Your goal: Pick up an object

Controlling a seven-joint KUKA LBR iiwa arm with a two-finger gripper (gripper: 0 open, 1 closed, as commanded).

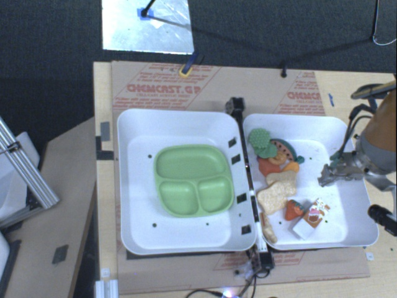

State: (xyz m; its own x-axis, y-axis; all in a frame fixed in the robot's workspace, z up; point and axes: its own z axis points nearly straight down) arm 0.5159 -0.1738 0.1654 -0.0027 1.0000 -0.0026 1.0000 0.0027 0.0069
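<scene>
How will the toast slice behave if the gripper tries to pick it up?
The toast lies flat, so it probably offers little edge to pinch. It looks like toy food, likely stiff and light. Pushed, it would probably slide into the strawberry beside it.

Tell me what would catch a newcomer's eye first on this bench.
The pale green three-compartment plastic tray sits alone in the left white bin. The right white bin holds a bright jumble of toy food against its left side, including a green broccoli piece and a tan bread slice. The grey gripper hovers over that bin's right side.

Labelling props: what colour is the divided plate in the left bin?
Pale green, all three compartments alike. The divided plate shows best in the camera view, centred in the left bin.
</scene>
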